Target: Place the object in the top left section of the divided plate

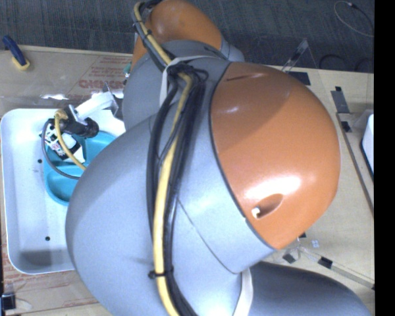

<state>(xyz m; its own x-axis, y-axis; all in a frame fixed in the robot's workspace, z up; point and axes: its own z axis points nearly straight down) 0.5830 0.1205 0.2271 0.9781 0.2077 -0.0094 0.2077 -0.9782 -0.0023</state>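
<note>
Lighting is bright and even from overhead, with a soft white sheen across the top of the orange band (273, 157) and a paler wash along the grey arm (131, 203) — no hard glare, no burnt-out patches. Shadow is mild: a grey smudge lies in the lower corner of the white bin (16, 196), and the dark floor at the top stays dim. The arm, close to the lens, reads slightly soft at its edges — the bench (349, 176) behind is sharper.
</note>
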